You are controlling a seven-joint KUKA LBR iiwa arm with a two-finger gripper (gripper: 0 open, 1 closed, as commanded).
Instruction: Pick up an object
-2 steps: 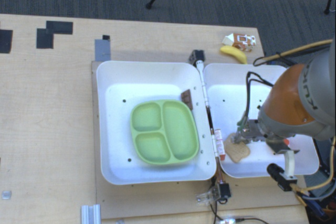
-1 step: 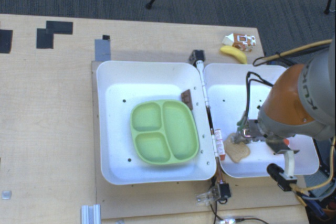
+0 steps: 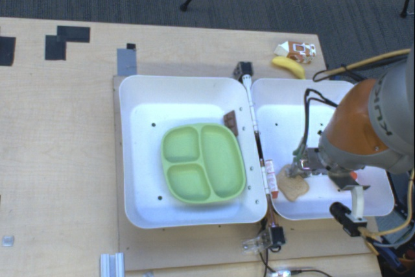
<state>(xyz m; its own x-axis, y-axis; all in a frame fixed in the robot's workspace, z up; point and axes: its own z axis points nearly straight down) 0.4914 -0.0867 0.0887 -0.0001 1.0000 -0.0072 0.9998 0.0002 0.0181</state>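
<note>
Overhead view of the bench [image 3: 58, 159] with two shallow white bins side by side. The left bin [image 3: 139, 139] holds a green divided plate [image 3: 203, 164] with three compartments; a small brown piece [image 3: 230, 119] lies at the plate's 1 o'clock, near the wall shared with the right bin [image 3: 279, 117]. The arm [image 3: 363, 126], grey with an orange band, reaches over the right bin. Its hand [image 3: 300, 168] hangs low at the bin's 7 o'clock corner, directly above a flat tan object [image 3: 294, 189], the likeliest target of the pick. Whether the hand is spread or closed cannot be told, since the wrist hides it from this angle, and nothing can be seen gripped.

To do the step well, the hand should be centred over the tan object's middle, not its edge. The object sits close to the bin's near wall and the shared divider, so the closing direction should run parallel to the nearer wall, to keep clear of it. The descent should reach the bin floor, as the object looks thin. The lift should be straight up.

Outside the bins, at the right bin's 12 o'clock, lie a yellow banana-like toy [image 3: 288, 65] and a small printed packet [image 3: 297, 48]. Its print is too small to read. A red-and-white label [image 3: 270, 178] on the divider is likewise illegible.
</note>
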